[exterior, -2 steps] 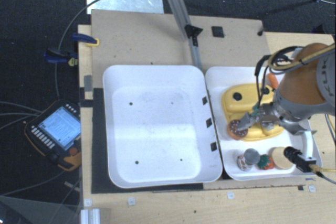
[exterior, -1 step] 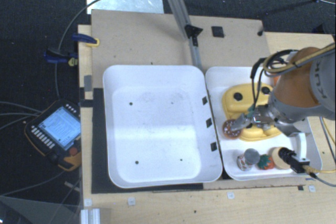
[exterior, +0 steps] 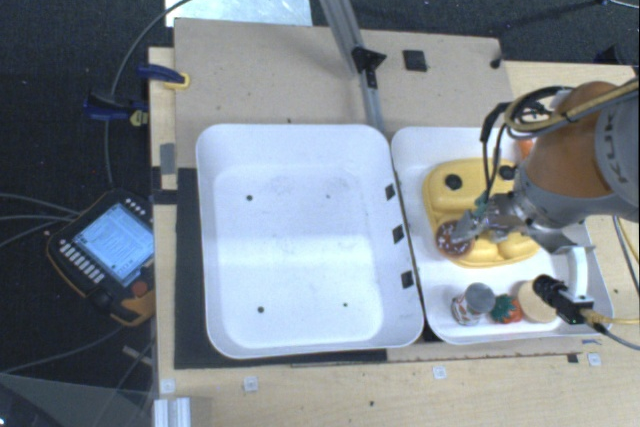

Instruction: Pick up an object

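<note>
Arm low in the right bin, gripper over a yellow plastic piece.

The gripper (exterior: 483, 220) sits down among the clutter at the yellow object (exterior: 462, 200), a smooth, rounded, glossy shape with a dark round spot on top; how its tips are set, and whether they hold anything, cannot be told from here. Just beside it lies a small round brownish speckled disc (exterior: 452, 238) against the yellow form's lower edge. Nearer the front wall of the right bin (exterior: 410, 155) rest a grey knob-like piece (exterior: 478, 298), a red-and-green bit (exterior: 505, 311) and a pale tan disc (exterior: 530, 303). The left bin (exterior: 290, 235) is shallow, matte white, with rounded corners.
</note>
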